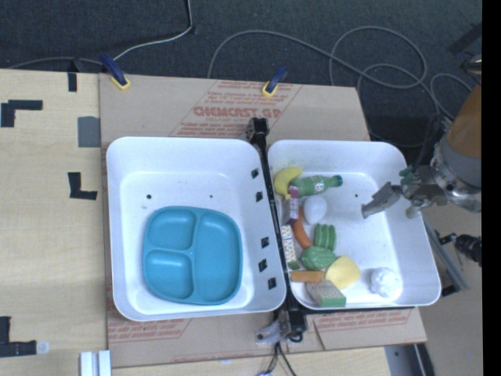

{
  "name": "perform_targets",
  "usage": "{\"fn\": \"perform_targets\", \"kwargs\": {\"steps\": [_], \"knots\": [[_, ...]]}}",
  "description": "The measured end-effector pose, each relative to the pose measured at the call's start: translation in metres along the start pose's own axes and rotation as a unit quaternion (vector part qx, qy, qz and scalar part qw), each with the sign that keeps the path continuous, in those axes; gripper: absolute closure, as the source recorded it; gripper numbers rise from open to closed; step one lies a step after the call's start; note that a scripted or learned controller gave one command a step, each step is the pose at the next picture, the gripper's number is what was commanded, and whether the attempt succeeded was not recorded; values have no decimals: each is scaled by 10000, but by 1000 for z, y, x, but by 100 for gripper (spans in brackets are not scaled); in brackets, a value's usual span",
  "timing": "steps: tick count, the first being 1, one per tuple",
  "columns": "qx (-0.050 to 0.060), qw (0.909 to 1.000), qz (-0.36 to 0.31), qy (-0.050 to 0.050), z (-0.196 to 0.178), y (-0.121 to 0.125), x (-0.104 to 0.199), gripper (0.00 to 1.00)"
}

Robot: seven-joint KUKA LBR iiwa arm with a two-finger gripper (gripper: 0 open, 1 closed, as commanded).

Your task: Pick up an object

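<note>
While the arm reaches in from the camera view's right, its gripper point(381, 200) hangs over the right bin point(407, 233) near that bin's right wall, well apart from the cluster of objects. Only one dark finger is resolved against the white floor, so whether the jaws are spread or pressed together cannot be told. Nothing shows between them, and the pick is judged not yet begun.

All positions below are given relative to the divider point(270, 225) between the two bins.

- Just beside the divider, in the right bin, lie a yellow banana-shaped piece point(285, 178), a green bottle point(317, 184), a white egg-shaped piece point(315, 209), green pieces point(319, 247), an orange carrot-like piece point(307, 276) and a yellow lemon-shaped piece point(343, 272). Several touch or overlap.
- Farther from the divider, near the bin's lower right corner, a crumpled white object point(383, 281) sits alone.
- On the divider's other side, the left bin point(125, 171) holds a blue sectioned plate point(192, 254).

Recommendations, as judgement:

1. The crumpled white object is the least obstructed candidate and lies nearest the gripper. Its soft outline may deform or slip, so the closing should be centred on it.
2. The lemon-shaped piece, at the cluster's outer edge, is the next option, but it touches a neighbour below it.
3. Pieces hard against the divider should be avoided, since a finger has little room on that side.
4. Descent should be straight down with the jaws spread wider than the chosen piece, clear of the bin wall.
5. After lifting, the piece must be seen between the fingers before a hold is recorded.
</note>
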State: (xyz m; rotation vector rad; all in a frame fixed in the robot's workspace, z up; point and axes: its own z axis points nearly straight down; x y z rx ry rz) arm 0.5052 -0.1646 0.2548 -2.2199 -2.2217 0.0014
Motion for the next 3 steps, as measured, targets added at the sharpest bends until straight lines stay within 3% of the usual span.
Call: {"fn": "perform_targets", "kwargs": {"steps": [1, 2, 3], "knots": [[20, 10000, -3, 10, 156, 19, 56, 0], [16, 10000, -5, 9, 146, 20, 56, 100], [-2, 10000, -8, 3, 71, 24, 127, 100]]}}
